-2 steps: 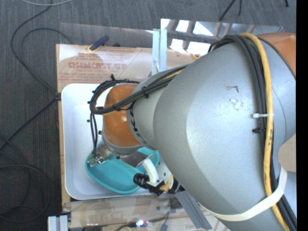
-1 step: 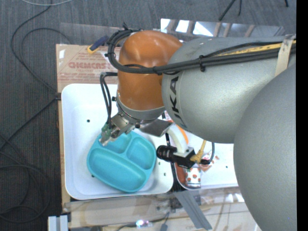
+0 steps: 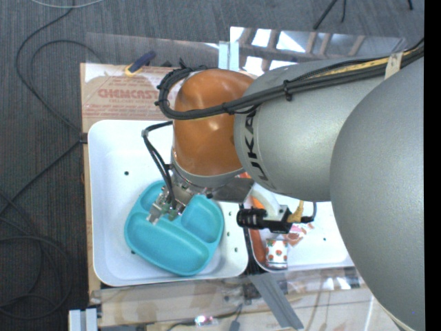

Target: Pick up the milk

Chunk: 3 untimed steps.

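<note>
A small white carton with red marks, which looks like the milk (image 3: 278, 252), lies in the right bin (image 3: 327, 254) near its front left corner, partly under the arm. My gripper (image 3: 164, 209) hangs below the orange band over the left bin (image 3: 110, 164), just above the near left part of a blue divided plate (image 3: 172, 240). It is well to the left of the carton, and I see nothing held in it. The arm hides much of both bins.
The blue plate takes up the front of the left bin. An orange item (image 3: 256, 202) and a dark reddish bowl-like thing (image 3: 256, 248) sit beside the carton. Printed cardboard (image 3: 117, 95) lies behind the left bin. A black cable plug (image 3: 256, 218) juts from the wrist.
</note>
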Tool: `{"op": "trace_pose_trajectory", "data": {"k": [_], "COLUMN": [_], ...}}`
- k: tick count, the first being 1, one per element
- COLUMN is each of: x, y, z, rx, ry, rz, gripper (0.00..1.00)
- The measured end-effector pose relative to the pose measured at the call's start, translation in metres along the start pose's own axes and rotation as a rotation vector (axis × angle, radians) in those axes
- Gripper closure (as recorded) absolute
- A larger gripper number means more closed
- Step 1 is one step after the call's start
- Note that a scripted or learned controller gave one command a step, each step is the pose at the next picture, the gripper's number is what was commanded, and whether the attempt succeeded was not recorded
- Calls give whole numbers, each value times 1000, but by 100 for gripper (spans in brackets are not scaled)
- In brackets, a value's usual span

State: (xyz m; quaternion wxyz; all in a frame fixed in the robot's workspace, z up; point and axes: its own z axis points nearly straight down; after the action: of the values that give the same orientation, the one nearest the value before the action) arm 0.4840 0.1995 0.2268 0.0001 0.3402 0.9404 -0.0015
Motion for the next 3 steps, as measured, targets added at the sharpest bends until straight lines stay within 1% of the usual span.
{"op": "trace_pose_trajectory", "data": {"k": [1, 2, 3], "x": [0, 5, 5], "y": [1, 6, 6], "z": [-9, -53, -53], "rx": [1, -2, -2], "ry": [-1, -2, -2], "rz": [-1, -485, -485], "gripper": [100, 100, 0]}}
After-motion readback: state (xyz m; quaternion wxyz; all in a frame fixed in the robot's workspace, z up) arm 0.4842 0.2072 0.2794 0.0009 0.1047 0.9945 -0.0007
